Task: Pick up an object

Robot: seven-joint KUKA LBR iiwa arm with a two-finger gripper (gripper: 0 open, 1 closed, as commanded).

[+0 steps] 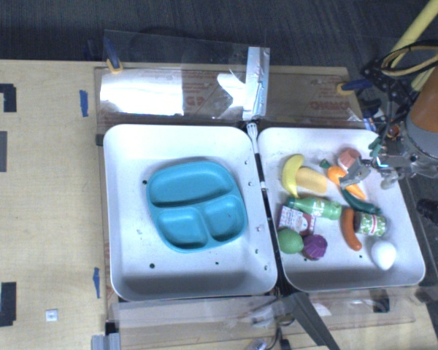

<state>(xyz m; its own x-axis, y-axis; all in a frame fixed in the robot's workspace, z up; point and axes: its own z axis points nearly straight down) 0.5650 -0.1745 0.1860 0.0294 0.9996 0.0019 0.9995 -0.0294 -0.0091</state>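
The fingers [356,172] of the gripper [361,170] are seen low over the upper right part of the right bin [409,268]; how far they are parted cannot be told, and nothing is shown held between them. A toy carrot [350,183] lies right under the fingertips, its long axis slanting from upper left to lower right. Just left of it a toy banana [301,176] is laid, curved, pointing up at its left end. Below, a small bottle [317,208] lies on its side, left to right. A white egg [383,254] rests near the lower right corner. A blue divided tray [196,204] is set in the left bin [131,152].
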